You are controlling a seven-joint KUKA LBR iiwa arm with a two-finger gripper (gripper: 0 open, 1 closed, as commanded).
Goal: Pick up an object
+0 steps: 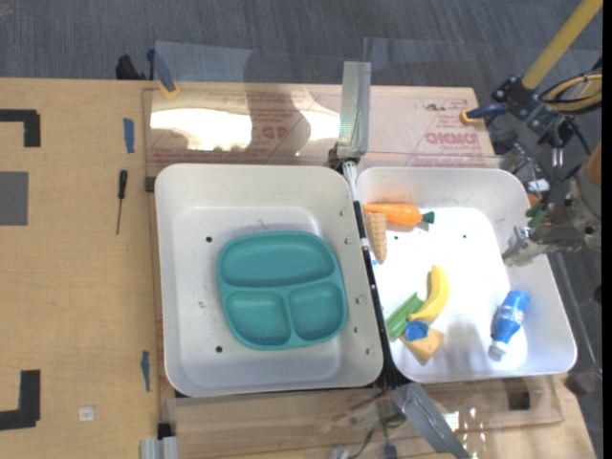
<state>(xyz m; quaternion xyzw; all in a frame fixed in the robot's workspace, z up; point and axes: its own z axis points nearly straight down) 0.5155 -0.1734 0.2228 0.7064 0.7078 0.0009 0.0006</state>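
The right bin (478, 191) holds several toys. An orange carrot (397, 215) lies at its far left, with a tan waffle cone (378, 236) just below it. A yellow banana (435, 293), a green piece (404, 314), a small blue ball (416, 331) and a yellow wedge (425, 345) cluster near the front. A blue bottle (509, 321) lies at the front right. My gripper (524, 242) hangs over the bin's right rim, above and apart from the bottle, with nothing seen in it.
The left bin (182, 256) holds a teal divided plate (282, 287). A metal divider (356, 113) and a clear panel stand behind the bins. Cables and a yellow pole (564, 36) crowd the far right. A screwdriver (120, 199) lies on the bench at left.
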